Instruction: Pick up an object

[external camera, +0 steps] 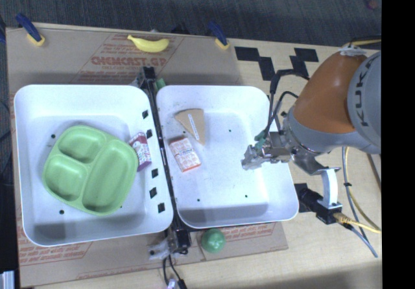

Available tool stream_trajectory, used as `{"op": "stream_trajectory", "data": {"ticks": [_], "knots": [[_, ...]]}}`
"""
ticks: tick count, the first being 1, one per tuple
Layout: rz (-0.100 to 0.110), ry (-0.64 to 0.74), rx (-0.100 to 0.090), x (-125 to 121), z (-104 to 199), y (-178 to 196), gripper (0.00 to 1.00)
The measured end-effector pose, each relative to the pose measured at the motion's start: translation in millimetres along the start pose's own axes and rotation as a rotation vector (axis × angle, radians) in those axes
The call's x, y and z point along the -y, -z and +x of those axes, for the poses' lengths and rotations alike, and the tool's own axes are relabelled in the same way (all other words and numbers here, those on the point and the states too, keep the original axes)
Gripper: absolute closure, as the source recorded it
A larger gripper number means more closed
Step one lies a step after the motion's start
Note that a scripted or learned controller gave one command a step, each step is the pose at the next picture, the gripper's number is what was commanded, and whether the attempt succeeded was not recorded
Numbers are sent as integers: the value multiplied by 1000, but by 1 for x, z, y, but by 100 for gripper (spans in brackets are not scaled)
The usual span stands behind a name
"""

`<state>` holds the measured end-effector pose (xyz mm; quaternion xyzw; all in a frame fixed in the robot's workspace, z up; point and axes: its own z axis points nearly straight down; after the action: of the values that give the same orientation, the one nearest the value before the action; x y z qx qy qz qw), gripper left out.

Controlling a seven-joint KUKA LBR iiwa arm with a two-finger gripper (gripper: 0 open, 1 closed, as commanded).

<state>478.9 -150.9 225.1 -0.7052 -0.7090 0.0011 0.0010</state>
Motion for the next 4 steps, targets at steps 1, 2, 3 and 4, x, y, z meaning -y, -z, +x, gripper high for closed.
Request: {"op": "stream_trajectory", "data": {"ticks": [1, 2, 3, 4], "knots": [[0, 4, 0, 2, 43, 3, 100], [-1, 2, 0, 2, 42, 3, 0], [2, 2, -1, 3, 58, -59, 0], [1, -1, -1, -89, 17, -118, 0]]}}
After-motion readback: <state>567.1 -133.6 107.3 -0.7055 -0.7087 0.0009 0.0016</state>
